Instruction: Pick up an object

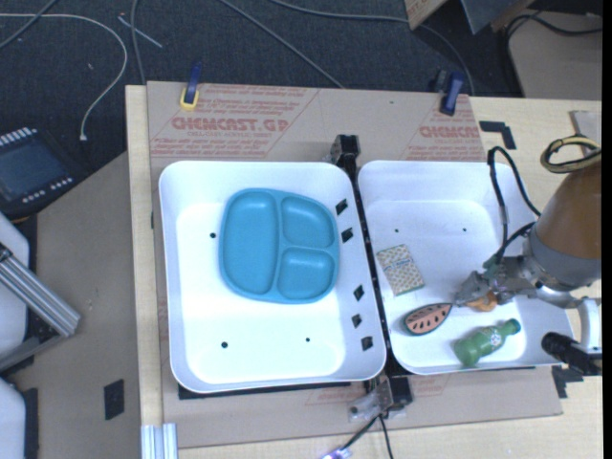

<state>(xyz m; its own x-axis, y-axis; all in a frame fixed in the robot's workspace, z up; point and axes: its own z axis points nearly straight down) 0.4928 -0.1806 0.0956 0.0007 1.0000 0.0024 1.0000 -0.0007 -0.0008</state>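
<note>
The right bin (430, 187) holds three loose objects. A small square patterned pad (400, 268) lies near its left wall. A flat reddish-brown oval piece (426, 318) lies below the pad, and a green bottle (485, 341) rests on its side near the front rim. My gripper (478, 293) is low in the bin, just right of the oval piece and above the bottle. A small orange bit (486, 303) shows at its tip; I cannot tell whether it is a held object. The arm's orange band (577, 220) rises to the right.
The left bin (191, 285) carries a blue divided plate (278, 245). Black clips run along the wall between the bins (359, 256). A black cable (497, 185) hangs over the right bin's back. Cardboard lies under both bins.
</note>
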